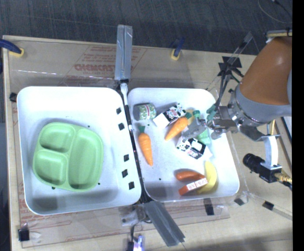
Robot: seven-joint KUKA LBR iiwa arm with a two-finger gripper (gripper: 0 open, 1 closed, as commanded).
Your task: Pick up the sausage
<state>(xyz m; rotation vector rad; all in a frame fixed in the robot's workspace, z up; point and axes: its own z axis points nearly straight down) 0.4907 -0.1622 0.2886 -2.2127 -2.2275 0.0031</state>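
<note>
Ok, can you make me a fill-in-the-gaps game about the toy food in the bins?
1. The green tray sits in the ____ bin.
2. The right bin holds ____ carrots.
3. The sausage lies next to the yellow ____.
4. The hand is over the ____ bin.

Missing words: left; two; banana; right

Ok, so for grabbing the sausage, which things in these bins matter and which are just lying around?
Part of the job:
sausage, near the front of the right bin
claw, over that bin's right side

Just lying about:
two carrots
banana
small can
green divided plate in the left bin
</note>
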